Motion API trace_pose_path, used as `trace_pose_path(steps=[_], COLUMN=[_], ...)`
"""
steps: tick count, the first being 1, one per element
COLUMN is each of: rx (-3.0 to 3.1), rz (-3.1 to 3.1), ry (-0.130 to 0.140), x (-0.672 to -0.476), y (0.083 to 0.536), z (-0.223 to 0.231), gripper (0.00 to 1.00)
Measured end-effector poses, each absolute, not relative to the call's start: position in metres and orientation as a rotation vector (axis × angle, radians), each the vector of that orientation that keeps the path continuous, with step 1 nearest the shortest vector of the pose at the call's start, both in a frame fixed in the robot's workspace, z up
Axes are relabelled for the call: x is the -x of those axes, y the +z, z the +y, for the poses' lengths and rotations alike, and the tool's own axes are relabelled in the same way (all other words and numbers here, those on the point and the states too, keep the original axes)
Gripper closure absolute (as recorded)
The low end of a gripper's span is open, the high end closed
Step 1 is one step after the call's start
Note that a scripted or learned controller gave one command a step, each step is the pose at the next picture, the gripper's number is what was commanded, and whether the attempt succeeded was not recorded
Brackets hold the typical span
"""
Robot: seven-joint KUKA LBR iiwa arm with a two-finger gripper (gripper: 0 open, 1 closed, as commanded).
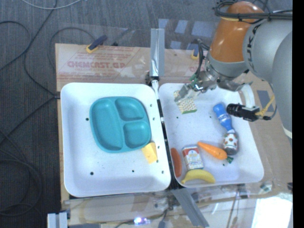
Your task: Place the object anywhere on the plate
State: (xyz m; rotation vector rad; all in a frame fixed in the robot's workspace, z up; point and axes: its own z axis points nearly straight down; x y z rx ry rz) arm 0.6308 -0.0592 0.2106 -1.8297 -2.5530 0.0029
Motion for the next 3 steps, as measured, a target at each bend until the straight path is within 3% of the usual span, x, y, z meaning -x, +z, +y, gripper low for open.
trace_pose_path(steps=[2,3], rx=[1.601,1.601], rz=[-2.702,-2.702], ry=[0.003,0.002], x=[-0.63,-0.631], y=[0.204,0.204], z=[0.103,0.103], gripper=[1.0,0.0])
